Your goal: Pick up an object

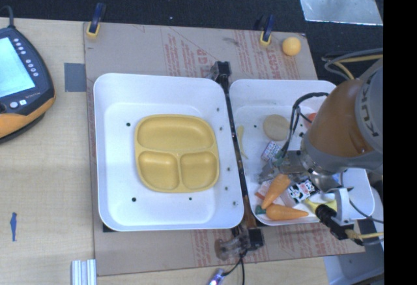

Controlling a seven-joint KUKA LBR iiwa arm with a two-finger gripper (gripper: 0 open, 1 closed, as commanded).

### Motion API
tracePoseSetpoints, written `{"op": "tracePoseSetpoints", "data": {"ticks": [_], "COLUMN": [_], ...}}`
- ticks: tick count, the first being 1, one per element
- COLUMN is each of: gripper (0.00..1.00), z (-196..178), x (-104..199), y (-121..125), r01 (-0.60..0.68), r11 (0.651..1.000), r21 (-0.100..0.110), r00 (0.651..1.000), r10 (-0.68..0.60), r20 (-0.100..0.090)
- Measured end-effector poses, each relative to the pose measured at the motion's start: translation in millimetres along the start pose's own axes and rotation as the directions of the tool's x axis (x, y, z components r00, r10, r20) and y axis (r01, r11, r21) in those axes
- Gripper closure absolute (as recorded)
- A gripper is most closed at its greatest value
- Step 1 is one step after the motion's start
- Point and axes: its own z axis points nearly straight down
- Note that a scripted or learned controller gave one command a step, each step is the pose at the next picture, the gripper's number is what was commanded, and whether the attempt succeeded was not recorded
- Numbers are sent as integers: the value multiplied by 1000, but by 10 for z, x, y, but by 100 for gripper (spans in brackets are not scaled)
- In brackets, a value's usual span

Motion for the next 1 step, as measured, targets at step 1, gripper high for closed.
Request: {"op": "tracePoseSetpoints", "data": {"ticks": [1], "gripper": [0], "z": [0], "x": [56], "y": [20], "r01": [0], "r11": [1000], "r21": [-1], "r00": [1000], "r10": [0], "r20": [1]}}
